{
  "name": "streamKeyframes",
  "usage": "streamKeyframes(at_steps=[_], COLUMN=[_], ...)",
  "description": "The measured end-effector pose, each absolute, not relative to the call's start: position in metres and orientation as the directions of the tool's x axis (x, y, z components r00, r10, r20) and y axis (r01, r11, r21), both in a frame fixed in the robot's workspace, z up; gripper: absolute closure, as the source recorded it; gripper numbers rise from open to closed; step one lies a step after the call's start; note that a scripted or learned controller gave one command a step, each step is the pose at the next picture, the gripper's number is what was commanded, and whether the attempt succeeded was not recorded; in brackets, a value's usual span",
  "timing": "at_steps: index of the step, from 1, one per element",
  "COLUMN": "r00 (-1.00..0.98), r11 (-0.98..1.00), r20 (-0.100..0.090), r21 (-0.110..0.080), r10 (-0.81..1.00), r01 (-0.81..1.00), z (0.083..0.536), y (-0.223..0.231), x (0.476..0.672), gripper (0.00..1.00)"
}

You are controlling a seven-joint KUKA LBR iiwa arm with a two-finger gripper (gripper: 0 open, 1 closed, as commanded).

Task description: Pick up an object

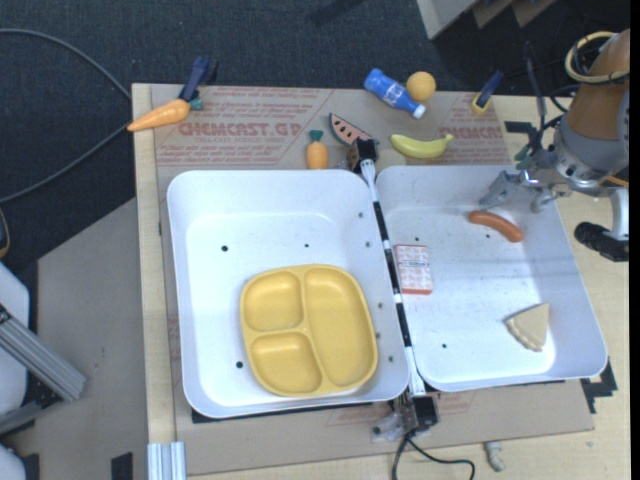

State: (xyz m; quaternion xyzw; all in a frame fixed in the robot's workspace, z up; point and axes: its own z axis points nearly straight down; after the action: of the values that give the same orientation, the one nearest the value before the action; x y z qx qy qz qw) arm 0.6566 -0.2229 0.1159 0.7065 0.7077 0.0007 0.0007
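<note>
Gripper (503, 190) fingers seen apart, nothing held, just above sausage (497, 225) in right bin (570, 268); yellow tray (308, 328) lies in left bin (200, 218).

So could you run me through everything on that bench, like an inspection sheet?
Surface: bench bearing two white bins, left bin and right bin.
Job's things: sausage, small packet and wedge of bread in the right bin; yellow divided plate in the left bin.
Clutter: behind the bins, carrot, small carrot, watermelon slice, banana, blue bottle, orange ball.
Gripper: gripper just above the sausage, at the right bin's far side; grip state unclear.
Cables: one on the floor at left, one at the front edge.
Surroundings: dark floor.
</note>
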Motion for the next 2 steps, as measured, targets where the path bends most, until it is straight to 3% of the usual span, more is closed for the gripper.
streamKeyframes(at_steps=[1,2], r00=[-0.001,-0.003], r11=[0.001,0.003], r20=[0.001,-0.001], r21=[-0.001,0.002], r10=[1.0,1.0], r01=[1.0,1.0], z=[0.084,0.095], y=[-0.174,-0.174], x=[0.645,0.646], gripper=[0.0,1.0])
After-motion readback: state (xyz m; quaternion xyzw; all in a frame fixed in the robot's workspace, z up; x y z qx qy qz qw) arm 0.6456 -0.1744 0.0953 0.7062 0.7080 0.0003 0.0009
